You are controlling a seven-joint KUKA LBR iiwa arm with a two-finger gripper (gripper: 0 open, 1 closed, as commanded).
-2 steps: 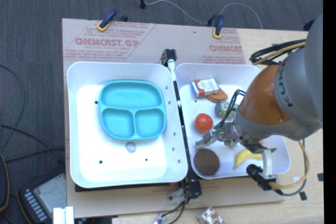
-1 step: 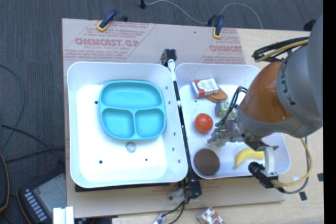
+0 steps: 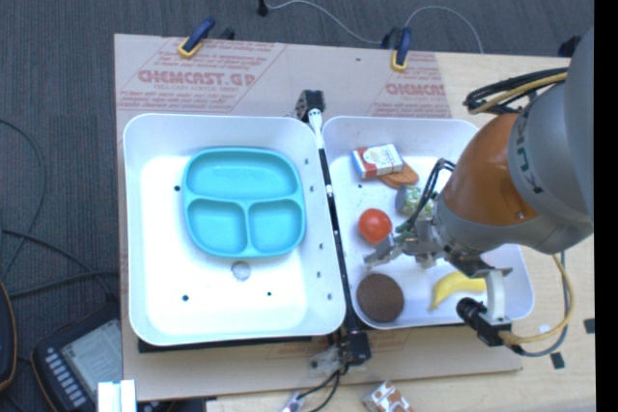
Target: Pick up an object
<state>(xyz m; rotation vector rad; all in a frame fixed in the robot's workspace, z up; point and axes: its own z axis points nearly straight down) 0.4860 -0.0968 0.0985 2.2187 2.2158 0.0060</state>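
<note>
My gripper (image 3: 388, 243) hangs low in the right bin (image 3: 340, 207), open, with nothing between its fingers. It sits just right of and below a red tomato (image 3: 375, 225) and above a brown round object (image 3: 380, 296). A yellow banana (image 3: 452, 288) lies to its lower right, partly under the arm. A red and white box (image 3: 378, 159) lies at the bin's far side, with an orange piece (image 3: 403, 177) beside it. A green item (image 3: 413, 201) peeks out next to the wrist.
The left bin (image 3: 154, 236) holds a light blue divided plate (image 3: 244, 203). The grey and orange arm (image 3: 502, 188) covers the right bin's right half. Clamps (image 3: 196, 36) and cables sit along the bench's far edge.
</note>
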